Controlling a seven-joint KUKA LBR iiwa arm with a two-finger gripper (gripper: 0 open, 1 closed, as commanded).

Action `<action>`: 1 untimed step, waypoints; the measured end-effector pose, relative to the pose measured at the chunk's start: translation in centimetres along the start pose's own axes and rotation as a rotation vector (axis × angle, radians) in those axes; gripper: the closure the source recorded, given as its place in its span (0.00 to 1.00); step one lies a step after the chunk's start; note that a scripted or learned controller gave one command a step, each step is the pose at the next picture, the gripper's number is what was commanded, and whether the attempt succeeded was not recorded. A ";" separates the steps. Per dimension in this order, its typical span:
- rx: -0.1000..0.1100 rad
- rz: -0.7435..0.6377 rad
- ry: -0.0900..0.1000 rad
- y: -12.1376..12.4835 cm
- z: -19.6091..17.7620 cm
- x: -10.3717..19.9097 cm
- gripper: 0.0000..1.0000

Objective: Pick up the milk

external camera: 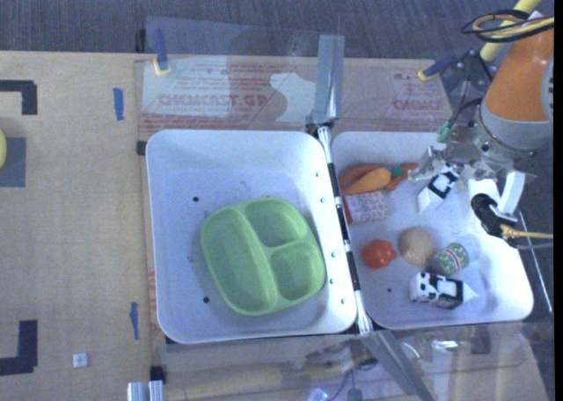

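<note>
Black-and-white, the milk carton [437, 289] lies at the right bin's [519, 298] front, well apart from the hand [444, 181]; whether it's open I cannot tell. Descend squarely, avoiding the can [449, 258].

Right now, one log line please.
arm: over right bin | gripper: above small carton | milk: lying near front, untouched | plate: left bin

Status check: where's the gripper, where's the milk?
Gripper over right bin's far side. Milk, cow-patterned carton, lying at near edge, untouched. Can and potato close beside it.
</note>
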State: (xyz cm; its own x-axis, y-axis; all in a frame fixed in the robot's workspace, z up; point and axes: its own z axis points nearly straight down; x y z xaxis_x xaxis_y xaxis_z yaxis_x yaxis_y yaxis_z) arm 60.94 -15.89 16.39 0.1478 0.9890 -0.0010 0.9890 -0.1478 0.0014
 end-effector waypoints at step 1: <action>0.002 0.013 0.001 -4.2 0.9 0.5 0.00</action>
State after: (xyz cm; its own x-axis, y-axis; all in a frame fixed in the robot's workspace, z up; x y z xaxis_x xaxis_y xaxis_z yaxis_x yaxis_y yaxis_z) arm 56.88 -14.75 15.45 0.1602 0.9871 0.0005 0.9871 -0.1602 -0.0010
